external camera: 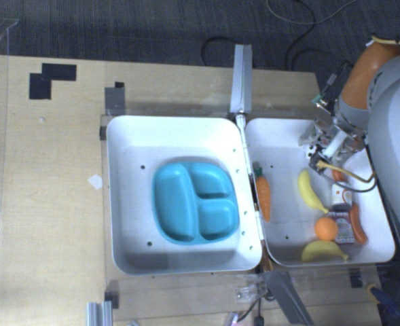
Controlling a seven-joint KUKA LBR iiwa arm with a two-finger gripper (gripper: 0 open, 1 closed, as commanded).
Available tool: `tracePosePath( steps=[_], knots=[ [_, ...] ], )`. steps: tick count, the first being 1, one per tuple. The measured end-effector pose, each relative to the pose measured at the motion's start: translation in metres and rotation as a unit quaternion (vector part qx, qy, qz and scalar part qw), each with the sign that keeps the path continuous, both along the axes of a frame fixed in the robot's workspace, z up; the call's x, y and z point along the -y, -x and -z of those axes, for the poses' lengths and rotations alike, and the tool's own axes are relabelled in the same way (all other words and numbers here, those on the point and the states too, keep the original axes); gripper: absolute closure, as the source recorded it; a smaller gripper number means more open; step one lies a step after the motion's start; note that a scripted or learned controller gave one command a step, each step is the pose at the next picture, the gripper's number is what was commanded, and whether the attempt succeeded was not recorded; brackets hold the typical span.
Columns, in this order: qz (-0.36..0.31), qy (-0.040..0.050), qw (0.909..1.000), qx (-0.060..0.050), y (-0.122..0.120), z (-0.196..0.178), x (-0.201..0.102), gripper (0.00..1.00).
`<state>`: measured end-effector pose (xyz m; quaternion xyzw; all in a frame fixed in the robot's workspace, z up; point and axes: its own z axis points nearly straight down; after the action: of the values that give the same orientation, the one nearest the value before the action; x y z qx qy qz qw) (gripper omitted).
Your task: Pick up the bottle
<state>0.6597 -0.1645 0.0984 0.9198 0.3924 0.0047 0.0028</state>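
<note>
**Desk:** Grey arm with the orange band looms largest at the right edge. Where is the bottle?

**Photographer:** Bottle lies on its side in the right bin, near the front right corner, reddish with a pale label. An orange sits touching its left side.

**Desk:** And around that?

**Photographer:** One banana lies just in front of the orange, against the bin's front wall. A second banana curves further back, mid-bin. A carrot lies along the left wall, by the divide between the bins.

**Desk:** The claw?

**Photographer:** Claw hangs over the back of the right bin, behind the second banana and well apart from the bottle. Wide or narrow, I cannot tell; cables and brackets clutter it. Nothing can be seen held in it.

**Desk:** The other bin?

**Photographer:** Left bin holds a blue sectioned tray, roughly centred.
</note>
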Motion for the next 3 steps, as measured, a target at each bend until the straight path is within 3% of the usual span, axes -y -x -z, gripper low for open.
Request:
tracePosePath(
  steps=[1,2,3],
  knots=[
    [0.098,-0.0018,0.9952,-0.005,0.014,0.010,-0.070,0.00],
    [0.131,-0.0011,0.9914,-0.002,0.003,-0.112,0.006,0.00],
    [0.223,-0.0030,0.9747,-0.005,0.038,-0.024,-0.077,0.00]
  ],
)
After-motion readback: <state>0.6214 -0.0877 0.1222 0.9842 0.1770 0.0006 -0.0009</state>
